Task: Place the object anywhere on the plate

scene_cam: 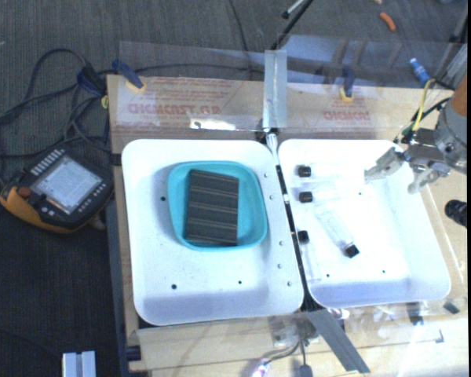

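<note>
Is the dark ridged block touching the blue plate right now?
Touching. The camera view shows the dark ridged block lying flat inside the blue plate, resting on its surface, plate rim visible all around it.

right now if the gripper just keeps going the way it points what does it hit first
The gripper points down and left over the right bin. Straight on, it would probably meet that bin's bare white floor first, short of the clear bottle; depth is hard to judge from above.

Dark ribbed block [213, 207] lies flat — on the blue plate [255, 210].
</note>
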Robot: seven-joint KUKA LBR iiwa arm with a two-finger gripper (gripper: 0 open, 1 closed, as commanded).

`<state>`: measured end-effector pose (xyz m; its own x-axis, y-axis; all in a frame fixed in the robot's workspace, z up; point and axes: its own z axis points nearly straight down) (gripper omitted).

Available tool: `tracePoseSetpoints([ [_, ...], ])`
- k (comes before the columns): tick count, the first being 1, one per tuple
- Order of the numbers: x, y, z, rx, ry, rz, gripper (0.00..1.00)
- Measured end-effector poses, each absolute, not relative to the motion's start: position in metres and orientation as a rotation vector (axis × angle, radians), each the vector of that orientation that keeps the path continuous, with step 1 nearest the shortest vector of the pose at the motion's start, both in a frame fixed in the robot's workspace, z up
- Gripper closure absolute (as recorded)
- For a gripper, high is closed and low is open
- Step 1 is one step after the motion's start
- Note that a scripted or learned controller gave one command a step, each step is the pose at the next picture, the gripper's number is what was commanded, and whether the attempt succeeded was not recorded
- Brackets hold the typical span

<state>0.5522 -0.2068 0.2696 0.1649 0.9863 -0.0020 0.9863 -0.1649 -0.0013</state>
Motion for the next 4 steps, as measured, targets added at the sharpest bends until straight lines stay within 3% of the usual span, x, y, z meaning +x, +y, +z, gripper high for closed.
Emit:
tracePoseSetpoints([
  [1,0.484,-0.216,0.261,2.493,1.915,-0.004,0.0],
  [2,0.484,-0.209,0.365,2.608,1.749,-0.004,0.0],
  [3,0.484,-0.21,0.365,2.608,1.748,-0.005,0.0],
  [4,0.498,-0.215,0.351,2.685,1.631,-0.006,0.0],
])
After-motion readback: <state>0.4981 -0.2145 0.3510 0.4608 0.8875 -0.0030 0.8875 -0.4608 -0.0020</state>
